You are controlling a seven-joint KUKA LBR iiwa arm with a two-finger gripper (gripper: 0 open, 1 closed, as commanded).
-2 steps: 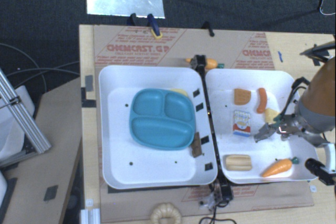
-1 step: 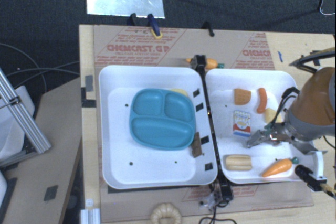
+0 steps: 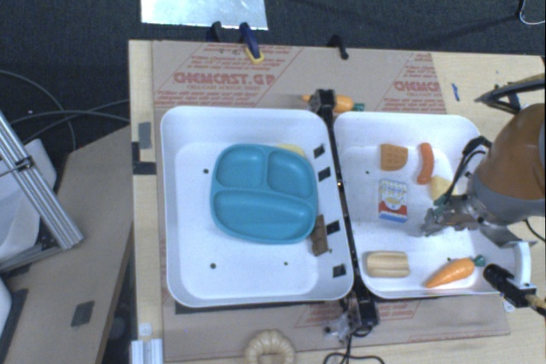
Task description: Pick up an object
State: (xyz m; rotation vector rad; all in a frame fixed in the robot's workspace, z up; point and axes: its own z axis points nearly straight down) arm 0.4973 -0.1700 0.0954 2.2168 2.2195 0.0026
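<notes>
The right bin (image 3: 358,132) holds several toy foods: an orange bread slice (image 3: 393,157), a red-orange sausage (image 3: 424,163), a small white carton with a blue base (image 3: 392,199), a tan bread roll (image 3: 387,263), an orange carrot (image 3: 450,271) and a pale yellow piece (image 3: 440,187) partly behind the arm. My gripper (image 3: 437,220) hangs low over the bin floor at the right side, just right of the carton and above the carrot. Nothing shows between its dark fingers.
The left bin (image 3: 183,183) holds a blue divided plate (image 3: 264,192). Black clips line the wall between the bins. An orange toy (image 3: 341,104) lies outside, behind the bins. The arm's orange band (image 3: 516,162) fills the right edge.
</notes>
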